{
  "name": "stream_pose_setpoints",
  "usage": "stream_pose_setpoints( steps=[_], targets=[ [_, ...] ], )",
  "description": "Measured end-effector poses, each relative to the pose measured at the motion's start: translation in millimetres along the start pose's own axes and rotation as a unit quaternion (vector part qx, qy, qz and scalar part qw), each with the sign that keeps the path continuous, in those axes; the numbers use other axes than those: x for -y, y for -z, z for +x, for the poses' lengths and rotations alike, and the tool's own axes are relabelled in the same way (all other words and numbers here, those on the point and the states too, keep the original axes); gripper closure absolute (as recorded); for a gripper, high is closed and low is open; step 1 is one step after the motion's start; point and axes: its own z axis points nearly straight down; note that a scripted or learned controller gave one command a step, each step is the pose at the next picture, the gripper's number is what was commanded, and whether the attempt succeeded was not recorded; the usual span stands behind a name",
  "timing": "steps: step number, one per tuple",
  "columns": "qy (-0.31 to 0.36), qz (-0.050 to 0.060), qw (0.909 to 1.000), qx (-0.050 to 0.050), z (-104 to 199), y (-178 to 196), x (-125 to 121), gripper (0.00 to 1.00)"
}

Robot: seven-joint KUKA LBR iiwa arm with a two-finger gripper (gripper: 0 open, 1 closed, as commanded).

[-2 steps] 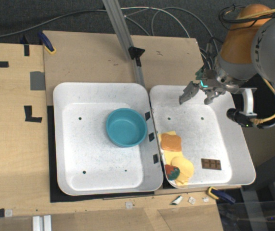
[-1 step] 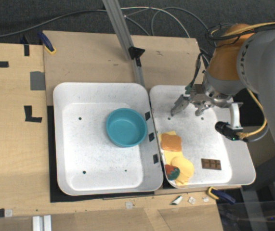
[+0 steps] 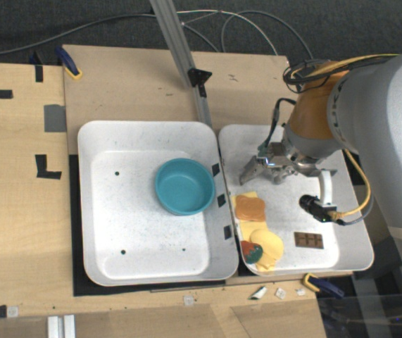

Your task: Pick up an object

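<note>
Bins number two. The left bin (image 3: 102, 189) holds one teal bowl (image 3: 184, 186), near its right wall, with open floor to the left and below. The right bin (image 3: 348, 259) holds one orange block (image 3: 250, 207), one yellow object (image 3: 268, 245) topped by a small red-and-green piece (image 3: 251, 251), and one brown chocolate bar (image 3: 309, 241); all lie along its lower half. The gripper (image 3: 257, 173) hovers above the orange block, fingers spread, nothing between them.
</note>
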Motion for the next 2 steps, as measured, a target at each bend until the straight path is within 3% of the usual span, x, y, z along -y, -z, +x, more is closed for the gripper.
stream_pose_setpoints(
  steps=[1, 2],
  targets=[
    [0.0, -0.003, 1.0, 0.0, 0.5, -5.0, 0.5, 0.0],
    [0.001, -0.003, 1.0, 0.0, 1.3, 5.0, 0.5, 1.0]
  ],
)
